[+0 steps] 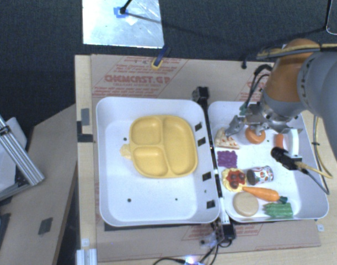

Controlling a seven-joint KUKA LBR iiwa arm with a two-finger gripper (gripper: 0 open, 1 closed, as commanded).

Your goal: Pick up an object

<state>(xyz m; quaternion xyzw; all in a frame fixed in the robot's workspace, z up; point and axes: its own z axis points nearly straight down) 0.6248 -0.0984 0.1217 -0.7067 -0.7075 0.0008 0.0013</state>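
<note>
Bench space is being taken up by two shallow white bins set side by side. The left bin is being occupied by a yellow three-compartment tray, lying flat near its middle. The right bin is being crowded with small play-food pieces. The grey arm, with its orange band, is being reached in from the right over the far part of the right bin. The gripper is being held low at that bin's upper left; whether its fingers are wide or narrow cannot be told, and nothing is being seen between them. Just beside the gripper tip, a pizza slice is being rested on the bin floor, with an orange ring-shaped piece to its right. Below these, a purple grape cluster is being shown, then a red and yellow piece touching a small can. Nearer the front edge, a carrot, a tan round disc and a green vegetable are being laid close together.
</note>
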